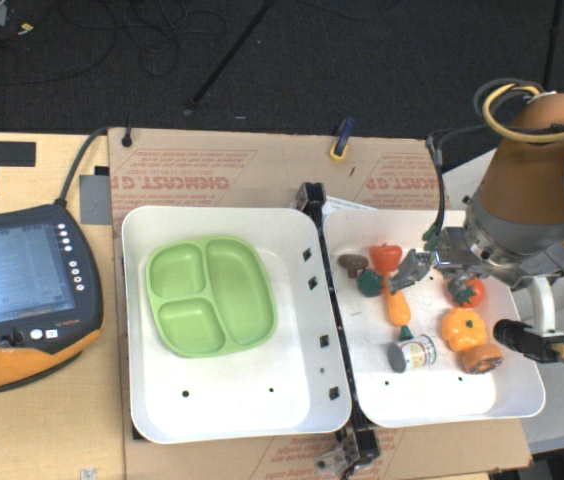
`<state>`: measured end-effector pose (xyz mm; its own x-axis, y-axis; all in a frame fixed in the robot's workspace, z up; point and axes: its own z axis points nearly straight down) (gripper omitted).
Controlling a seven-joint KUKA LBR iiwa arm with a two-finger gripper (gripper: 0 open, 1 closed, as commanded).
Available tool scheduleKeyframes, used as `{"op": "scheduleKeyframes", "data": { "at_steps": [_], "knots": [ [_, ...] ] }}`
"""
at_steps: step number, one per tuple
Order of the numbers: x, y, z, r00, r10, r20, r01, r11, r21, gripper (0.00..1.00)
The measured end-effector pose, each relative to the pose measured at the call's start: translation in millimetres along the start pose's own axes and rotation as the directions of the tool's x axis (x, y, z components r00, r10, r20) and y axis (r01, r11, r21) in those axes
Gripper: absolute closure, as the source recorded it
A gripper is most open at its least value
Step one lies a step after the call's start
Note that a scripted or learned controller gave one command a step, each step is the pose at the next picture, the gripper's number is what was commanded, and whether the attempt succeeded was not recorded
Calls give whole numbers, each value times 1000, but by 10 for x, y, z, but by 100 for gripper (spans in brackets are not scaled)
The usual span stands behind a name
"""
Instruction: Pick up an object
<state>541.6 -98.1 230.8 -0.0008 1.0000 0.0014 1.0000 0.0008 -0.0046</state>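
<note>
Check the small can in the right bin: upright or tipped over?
Tipped over. The small can lies on its side on the right bin floor, its round end facing the view's left.

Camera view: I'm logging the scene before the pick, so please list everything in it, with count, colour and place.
Bins: two, white, side by side on the bench.
Divided plate: one, green, in the left bin.
Toy foods: several, orange, red, green and brown, clustered in the right bin.
Small can: one, silver with a label, lying in the right bin.
Pendant: one, black and orange, left of the bins.
Clamp: one, blue and yellow, at the cardboard's far edge.
Arm: one, grey and orange, over the right bin.
Tool: one, metallic, beside the toy foods.
</note>
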Motion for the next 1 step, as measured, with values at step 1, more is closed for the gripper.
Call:
{"op": "scheduleKeyframes", "data": {
  "at_steps": [1],
  "knots": [
    [-66, -447, 1503, 1000, 3, 0, -3, 1000, 3, 0]
  ]
}}
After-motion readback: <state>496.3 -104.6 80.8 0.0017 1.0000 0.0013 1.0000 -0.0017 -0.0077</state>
